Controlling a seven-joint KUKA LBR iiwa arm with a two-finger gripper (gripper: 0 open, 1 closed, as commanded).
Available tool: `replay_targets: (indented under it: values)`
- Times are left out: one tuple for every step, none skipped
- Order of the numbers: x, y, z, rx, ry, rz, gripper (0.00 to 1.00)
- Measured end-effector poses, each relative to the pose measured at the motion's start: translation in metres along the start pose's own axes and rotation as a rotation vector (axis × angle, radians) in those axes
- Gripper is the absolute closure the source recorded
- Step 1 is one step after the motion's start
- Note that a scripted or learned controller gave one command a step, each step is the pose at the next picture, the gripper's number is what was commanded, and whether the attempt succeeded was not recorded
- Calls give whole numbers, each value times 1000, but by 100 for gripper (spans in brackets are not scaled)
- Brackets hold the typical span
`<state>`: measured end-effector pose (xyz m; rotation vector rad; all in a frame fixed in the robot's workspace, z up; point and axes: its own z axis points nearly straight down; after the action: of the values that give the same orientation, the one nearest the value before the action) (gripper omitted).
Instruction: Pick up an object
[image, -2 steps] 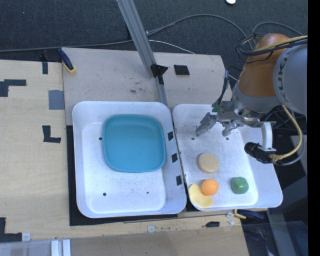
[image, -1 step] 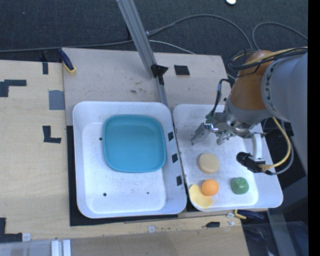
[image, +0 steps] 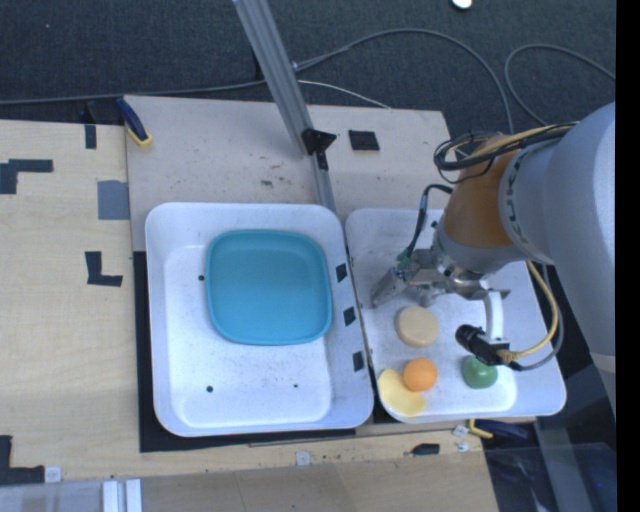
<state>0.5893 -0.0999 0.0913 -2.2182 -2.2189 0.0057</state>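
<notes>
In the right bin (image: 530, 400) lie a beige round piece (image: 416, 327), an orange ball (image: 420, 375), a yellow piece (image: 398, 397) under the ball, and a green piece (image: 480, 373). My gripper (image: 412, 292) hangs low over the bin's middle, just beyond the beige piece's far edge. It stands open, with nothing between its fingers. The grey arm with its orange band (image: 478, 215) comes in from the right and hides the bin's far right part.
The left bin (image: 175, 390) holds a blue square plate (image: 268, 285). A metal pole (image: 290, 90) slants up from between the bins' far edges. Black and yellow cables (image: 535, 340) loop beside the wrist, close to the green piece.
</notes>
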Motion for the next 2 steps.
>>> replay_targets:
  values:
    - [0, 1, -13, -5, 0, -1, 100]
    - [1, -2, -75, -10, -1, 0, 100]
